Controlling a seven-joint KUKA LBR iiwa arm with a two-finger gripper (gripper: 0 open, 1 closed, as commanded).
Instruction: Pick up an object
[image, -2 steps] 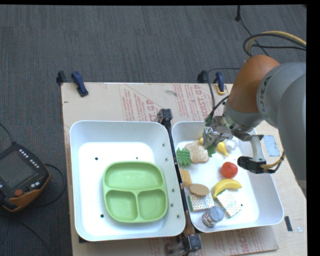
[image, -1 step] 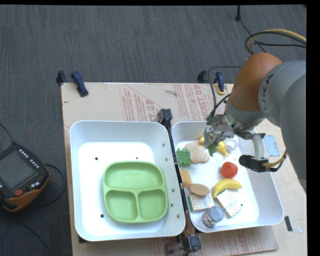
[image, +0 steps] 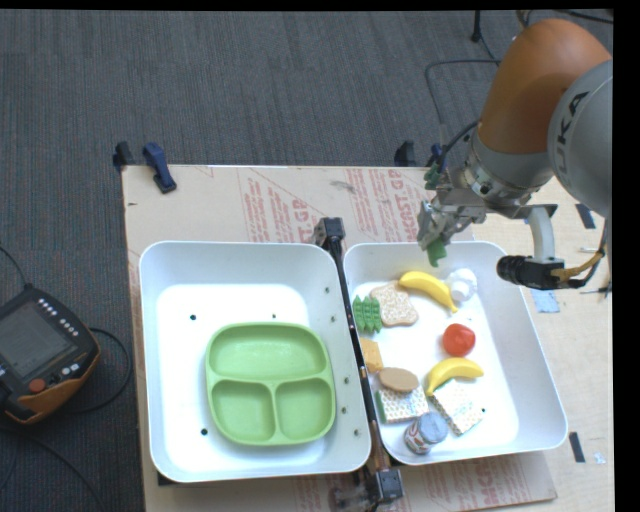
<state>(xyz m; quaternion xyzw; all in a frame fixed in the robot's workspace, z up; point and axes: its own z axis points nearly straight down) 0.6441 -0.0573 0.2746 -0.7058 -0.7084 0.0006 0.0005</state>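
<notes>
Right bin (image: 528, 345): we find toy food crowded along its left and middle, including two bananas (image: 427, 287), a tomato (image: 459, 340) and bread (image: 394, 306); its right side lies bare. Left bin (image: 165, 300): a green divided plate (image: 270, 382) fills the middle, with bare floor around it.

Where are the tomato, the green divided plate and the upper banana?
tomato (image: 459, 339), camera view, middle of its red top.
green divided plate (image: 222, 341), camera view, its upper left rim.
upper banana (image: 426, 287), camera view, mid-curve.
</notes>
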